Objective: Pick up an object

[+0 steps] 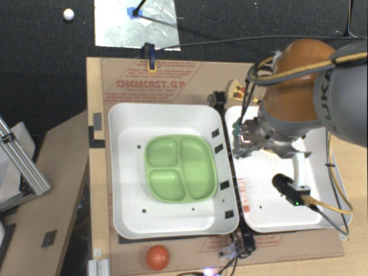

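**Gripper over right bin, state unclear**

Gripper (244, 138) is over the right bin (270, 218), close to its left wall. Can't tell if it's open or closed, or whether it has hold of anything. Green plate (180, 168) lies flat in the middle of the left bin (123, 154), apart from the gripper. Red ball (157, 257) sits outside, below the left bin.

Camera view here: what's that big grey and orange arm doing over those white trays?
A grey robot arm with an orange band reaches in from the right, meant to pick something up. Its claw hangs over the right shallow white bin, close to that bin's left wall; whether it has grasped anything cannot be told. A green divided plastic plate lies in the left white bin, apart from the claw. A small orange ball sits outside both bins.
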You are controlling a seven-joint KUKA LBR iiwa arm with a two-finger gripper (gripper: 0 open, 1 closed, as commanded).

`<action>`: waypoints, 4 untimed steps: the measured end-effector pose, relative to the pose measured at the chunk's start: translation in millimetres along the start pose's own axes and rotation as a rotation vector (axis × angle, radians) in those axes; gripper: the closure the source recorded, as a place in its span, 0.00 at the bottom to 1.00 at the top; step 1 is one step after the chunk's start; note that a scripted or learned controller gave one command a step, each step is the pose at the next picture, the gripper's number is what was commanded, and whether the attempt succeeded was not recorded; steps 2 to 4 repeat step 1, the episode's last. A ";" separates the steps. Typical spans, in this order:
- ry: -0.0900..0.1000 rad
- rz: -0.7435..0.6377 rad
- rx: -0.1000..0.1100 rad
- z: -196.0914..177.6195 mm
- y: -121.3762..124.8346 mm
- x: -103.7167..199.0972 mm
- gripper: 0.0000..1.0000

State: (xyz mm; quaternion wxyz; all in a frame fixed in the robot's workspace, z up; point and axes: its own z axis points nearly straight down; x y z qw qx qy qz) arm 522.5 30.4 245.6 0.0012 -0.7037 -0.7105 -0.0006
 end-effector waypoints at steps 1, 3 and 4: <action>0.000 -0.001 -0.001 6.1 -5.1 59.8 1.00; 0.000 -0.001 -0.001 6.1 -5.1 59.8 1.00; 0.000 -0.001 -0.001 6.1 -5.1 59.8 1.00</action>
